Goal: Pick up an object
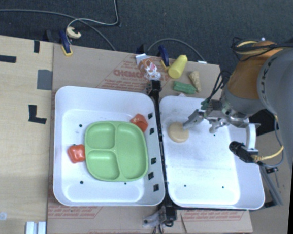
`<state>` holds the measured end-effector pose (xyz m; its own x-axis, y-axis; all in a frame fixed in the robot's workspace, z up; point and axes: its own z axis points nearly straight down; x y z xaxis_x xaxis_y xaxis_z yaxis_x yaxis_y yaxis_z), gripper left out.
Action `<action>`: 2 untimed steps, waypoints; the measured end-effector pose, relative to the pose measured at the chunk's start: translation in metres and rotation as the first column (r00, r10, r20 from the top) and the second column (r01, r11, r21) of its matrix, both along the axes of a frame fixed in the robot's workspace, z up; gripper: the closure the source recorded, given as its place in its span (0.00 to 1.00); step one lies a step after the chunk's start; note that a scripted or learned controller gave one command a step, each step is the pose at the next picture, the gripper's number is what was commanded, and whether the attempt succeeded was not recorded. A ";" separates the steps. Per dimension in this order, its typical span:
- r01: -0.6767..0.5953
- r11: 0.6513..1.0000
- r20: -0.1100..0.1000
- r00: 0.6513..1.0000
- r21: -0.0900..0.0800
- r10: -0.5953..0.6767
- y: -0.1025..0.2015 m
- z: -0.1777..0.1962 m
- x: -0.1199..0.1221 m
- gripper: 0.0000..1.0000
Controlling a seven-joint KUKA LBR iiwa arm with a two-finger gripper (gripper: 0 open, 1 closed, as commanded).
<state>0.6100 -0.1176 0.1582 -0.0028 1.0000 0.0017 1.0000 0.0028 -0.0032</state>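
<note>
We are observing the gripper [203,123] hanging over the upper part of the right bin [211,188], its two fingers spread apart and gripping nothing. A round tan object [178,132] is lying on the bin floor in the upper left of that bin, just beside the left fingertip; we cannot tell whether they are touching. In the left bin [65,147] a green divided plate [116,150] is sitting centrally, with one red piece [76,153] at its left edge and another [140,122] at its upper right. Above the bins, on the cardboard, a yellow item [178,66] and a green item [184,87] are lying.
</note>
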 end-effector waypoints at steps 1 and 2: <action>0.001 1.000 0.005 1.000 -0.003 -0.001 0.016 -0.072 0.006 0.00; 0.001 1.000 0.006 1.000 -0.003 -0.001 0.019 -0.073 0.049 0.00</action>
<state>0.6592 -0.0985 0.0854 -0.0022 1.0000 -0.0010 1.0000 0.0022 0.0023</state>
